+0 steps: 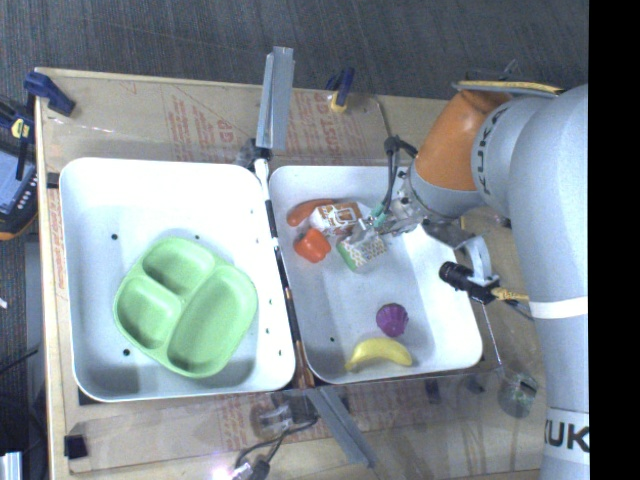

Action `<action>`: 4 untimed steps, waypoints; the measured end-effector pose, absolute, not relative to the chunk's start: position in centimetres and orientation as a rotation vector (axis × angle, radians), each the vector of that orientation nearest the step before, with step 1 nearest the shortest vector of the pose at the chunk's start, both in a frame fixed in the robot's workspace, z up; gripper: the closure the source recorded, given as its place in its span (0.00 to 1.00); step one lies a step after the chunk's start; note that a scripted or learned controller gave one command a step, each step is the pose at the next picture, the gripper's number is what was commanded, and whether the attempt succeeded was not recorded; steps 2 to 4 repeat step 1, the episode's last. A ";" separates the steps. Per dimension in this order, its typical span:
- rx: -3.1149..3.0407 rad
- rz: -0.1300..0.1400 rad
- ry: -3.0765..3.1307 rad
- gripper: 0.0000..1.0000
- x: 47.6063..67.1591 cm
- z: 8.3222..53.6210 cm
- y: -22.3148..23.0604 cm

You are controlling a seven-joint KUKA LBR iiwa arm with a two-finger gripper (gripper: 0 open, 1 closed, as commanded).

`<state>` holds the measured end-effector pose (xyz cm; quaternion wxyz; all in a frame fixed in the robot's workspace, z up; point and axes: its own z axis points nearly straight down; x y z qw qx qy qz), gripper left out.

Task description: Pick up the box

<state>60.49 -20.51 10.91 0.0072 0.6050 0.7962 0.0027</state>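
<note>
The box (341,216) is small, brown and white, and lies in the upper part of the right bin (450,343). It sits against an orange sausage-shaped toy (306,210). My gripper (374,226) reaches in from the right and hovers just right of the box, over a green and white mesh-like item (361,253). The arm's wrist hides part of the bin's upper right corner. Nothing visibly hangs from the gripper.
A red-orange toy (312,246) lies below the box. A purple piece (392,318) and a yellow banana (379,353) lie near the right bin's front wall. The left bin (90,198) holds a green divided plate (185,306).
</note>
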 end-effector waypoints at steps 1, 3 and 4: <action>1.741 0.001 2.616 1.00 60.6 19.3 -8.4; 1.741 0.001 2.616 1.00 60.6 19.3 -8.4; 1.741 0.001 2.616 1.00 60.6 19.3 -8.4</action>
